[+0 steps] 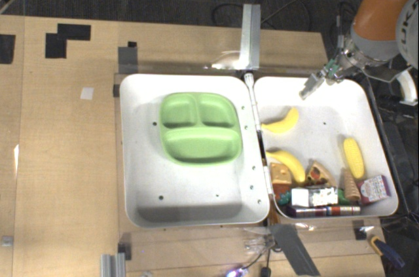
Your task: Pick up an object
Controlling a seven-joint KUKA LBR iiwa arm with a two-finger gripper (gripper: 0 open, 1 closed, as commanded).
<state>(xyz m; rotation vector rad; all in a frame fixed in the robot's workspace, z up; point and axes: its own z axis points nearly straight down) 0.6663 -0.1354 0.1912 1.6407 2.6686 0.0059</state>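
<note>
One banana (pixel 282 122) is found just near-left of the gripper (pixel 308 89), long axis running left-right, though the gripper's state can't really be made out.

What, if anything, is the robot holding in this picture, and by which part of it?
Nothing is held. The end effector hangs over the far end of the right shallow white bin, apart from the curved yellow banana nearest it.
</note>
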